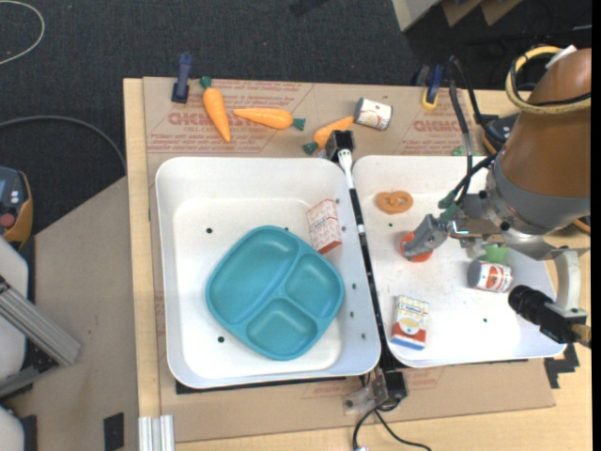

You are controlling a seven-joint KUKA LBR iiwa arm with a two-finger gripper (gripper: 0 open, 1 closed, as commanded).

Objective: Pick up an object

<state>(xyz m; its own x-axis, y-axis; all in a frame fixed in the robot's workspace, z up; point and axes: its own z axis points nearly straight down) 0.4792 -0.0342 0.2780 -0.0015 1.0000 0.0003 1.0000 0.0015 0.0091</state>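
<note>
White plastic walls frame both bins. Near the middle of the right bin (526,346), the gripper (420,243) sits low over a small red object (414,250), its grey fingers reaching toward nine o'clock from the arm (549,139). Whether the jaws are clenched on the red object or merely resting over it, I cannot tell.

Clock positions below are read across that bin. An orange pretzel-shaped piece (394,201) lies toward eleven o'clock, close to the top wall. A small can (492,276) lies on its side toward three o'clock, under the wrist. A little carton (410,321) sits toward seven o'clock, near the bottom edge. Bare floor lies between carton and can, and along the left wall at nine o'clock.

Across the left bin (178,252), a teal divided plate (273,292) fills the centre, and a small box (324,225) leans at two o'clock, just beside the shared wall.

Beyond the bins' top rims, on the cardboard (150,120), lie three carrots (216,113) (267,117) (329,133) and a tipped cup (373,114).
</note>
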